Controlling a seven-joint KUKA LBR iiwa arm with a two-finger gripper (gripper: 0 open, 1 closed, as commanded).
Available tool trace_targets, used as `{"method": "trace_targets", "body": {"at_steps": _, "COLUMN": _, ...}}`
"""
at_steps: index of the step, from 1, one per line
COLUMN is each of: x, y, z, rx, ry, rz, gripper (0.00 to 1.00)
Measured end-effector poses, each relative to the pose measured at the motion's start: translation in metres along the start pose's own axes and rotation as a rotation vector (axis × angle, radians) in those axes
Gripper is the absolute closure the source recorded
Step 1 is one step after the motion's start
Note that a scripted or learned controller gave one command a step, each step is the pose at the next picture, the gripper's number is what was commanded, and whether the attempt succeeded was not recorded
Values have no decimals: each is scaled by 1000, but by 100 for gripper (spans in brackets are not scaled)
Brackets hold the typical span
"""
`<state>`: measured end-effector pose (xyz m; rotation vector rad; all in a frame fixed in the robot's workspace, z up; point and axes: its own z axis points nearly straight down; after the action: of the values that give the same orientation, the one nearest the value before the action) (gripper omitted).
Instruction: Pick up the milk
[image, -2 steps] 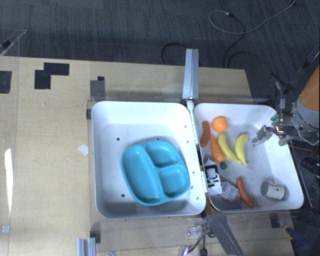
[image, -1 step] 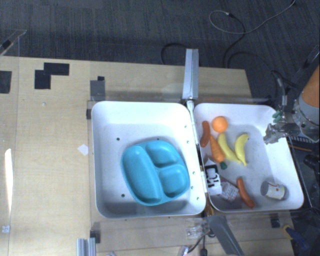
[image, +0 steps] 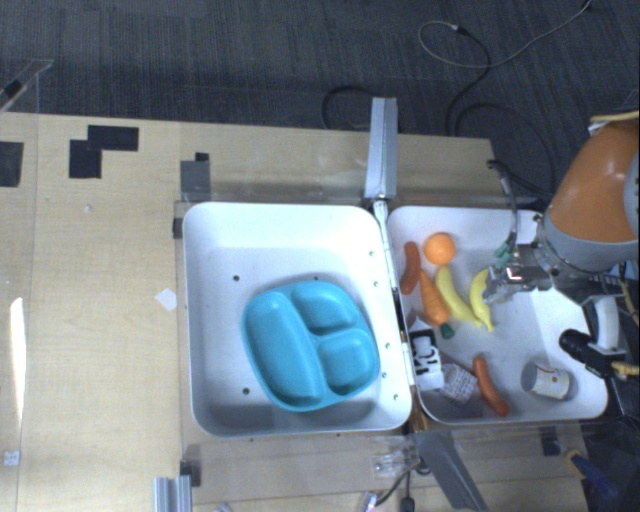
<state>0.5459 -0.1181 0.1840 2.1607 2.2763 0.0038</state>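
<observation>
White milk carton (image: 425, 356) wedged against right bin's left wall, untouched.
Claw (image: 503, 276) above bananas (image: 470, 297); clench impossible to tell.

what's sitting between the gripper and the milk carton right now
In the camera view, the bananas and the carrot lie between the gripper and the milk carton.
</observation>
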Motion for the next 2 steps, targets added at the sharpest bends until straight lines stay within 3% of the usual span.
{"method": "trace_targets", "body": {"at_steps": 1, "x": 73, "y": 5, "z": -179, "rx": -3, "ry": 0, "rz": 73, "gripper": 100}}
{"method": "trace_targets", "body": {"at_steps": 2, "x": 182, "y": -2, "z": -118, "rx": 1, "ry": 1, "rz": 202, "gripper": 100}}
